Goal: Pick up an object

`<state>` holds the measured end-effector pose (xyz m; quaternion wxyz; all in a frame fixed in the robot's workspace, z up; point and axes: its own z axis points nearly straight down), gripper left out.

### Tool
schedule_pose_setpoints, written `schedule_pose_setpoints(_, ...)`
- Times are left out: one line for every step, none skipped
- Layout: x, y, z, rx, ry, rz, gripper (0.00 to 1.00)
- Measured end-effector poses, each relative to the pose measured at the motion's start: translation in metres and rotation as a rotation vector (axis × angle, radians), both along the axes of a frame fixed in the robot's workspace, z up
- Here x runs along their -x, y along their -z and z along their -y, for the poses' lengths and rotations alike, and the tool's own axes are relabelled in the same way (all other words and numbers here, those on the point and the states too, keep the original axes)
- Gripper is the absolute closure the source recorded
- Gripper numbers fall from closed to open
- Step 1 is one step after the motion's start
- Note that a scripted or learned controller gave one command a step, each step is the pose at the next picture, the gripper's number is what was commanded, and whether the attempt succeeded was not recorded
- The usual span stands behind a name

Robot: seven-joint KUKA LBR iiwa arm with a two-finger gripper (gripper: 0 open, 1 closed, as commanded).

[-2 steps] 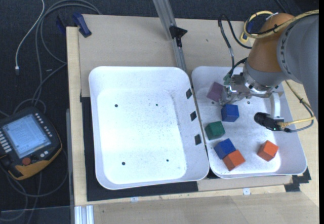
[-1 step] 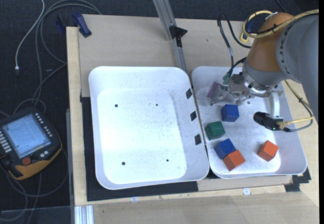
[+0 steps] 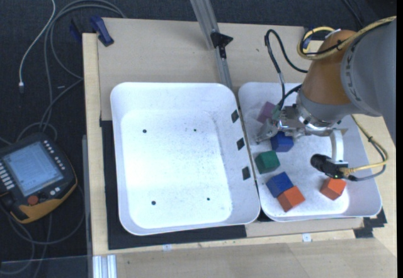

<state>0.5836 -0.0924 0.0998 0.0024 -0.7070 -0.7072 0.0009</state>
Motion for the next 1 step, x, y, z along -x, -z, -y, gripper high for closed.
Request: schedule_pose_setpoints(-0.002,-0.0107,0.0002,0.0,0.0,0.005,1.0)
